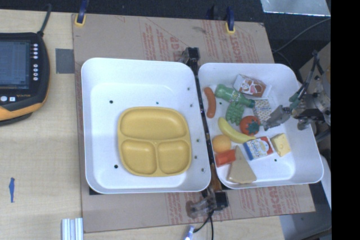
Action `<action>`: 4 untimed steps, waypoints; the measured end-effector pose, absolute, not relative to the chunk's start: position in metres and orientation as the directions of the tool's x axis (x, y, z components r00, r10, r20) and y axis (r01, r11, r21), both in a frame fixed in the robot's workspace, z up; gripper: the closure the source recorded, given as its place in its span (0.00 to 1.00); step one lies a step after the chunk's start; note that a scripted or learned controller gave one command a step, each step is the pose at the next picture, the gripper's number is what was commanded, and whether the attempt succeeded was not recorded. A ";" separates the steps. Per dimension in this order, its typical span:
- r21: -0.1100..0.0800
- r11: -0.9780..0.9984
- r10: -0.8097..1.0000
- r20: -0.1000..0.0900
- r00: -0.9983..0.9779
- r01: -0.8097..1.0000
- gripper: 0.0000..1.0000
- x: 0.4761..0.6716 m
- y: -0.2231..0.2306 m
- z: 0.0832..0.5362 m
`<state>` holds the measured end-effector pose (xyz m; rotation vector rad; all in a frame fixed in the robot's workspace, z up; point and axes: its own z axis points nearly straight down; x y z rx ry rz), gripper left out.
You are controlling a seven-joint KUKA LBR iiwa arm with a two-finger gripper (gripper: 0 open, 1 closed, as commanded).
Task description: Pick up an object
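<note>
2 shallow white bins are seen side by side on a cardboard sheet [169, 36] clamped to the tabletop [34, 166].

Left bin [101, 84]: 1 yellow divided tray [154, 140], 3 compartments, lying flat near the middle.

Right bin [304, 168]: a cluster of toy food items.
- Orange-red sausage [210, 102] at the left wall, lying lengthwise.
- Green bottle-like item [233, 96] just right of it.
- Red-and-white packet [249, 85] toward the far wall.
- Banana [233, 131] at the centre, touching a red tomato [250, 124].
- Orange fruit [221, 143] above a red block [225, 157] near the left wall.
- Small carton with blue print [258, 148] beside a yellow cheese block [281, 144].
- Tan wedge [242, 170] at the near edge.

The end effector [277, 117] is seen low over the right bin, reaching in from the right, just beside the tomato and above the carton. Whether its fingers are apart or together cannot be told; nothing is seen held between them.

A handheld control pendant [19, 76] lies on the tabletop at far left.
</note>
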<state>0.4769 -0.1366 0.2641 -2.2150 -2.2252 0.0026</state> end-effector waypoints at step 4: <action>-0.002 0.005 1.000 0.000 -0.005 1.000 1.00 0.541 -0.074 0.192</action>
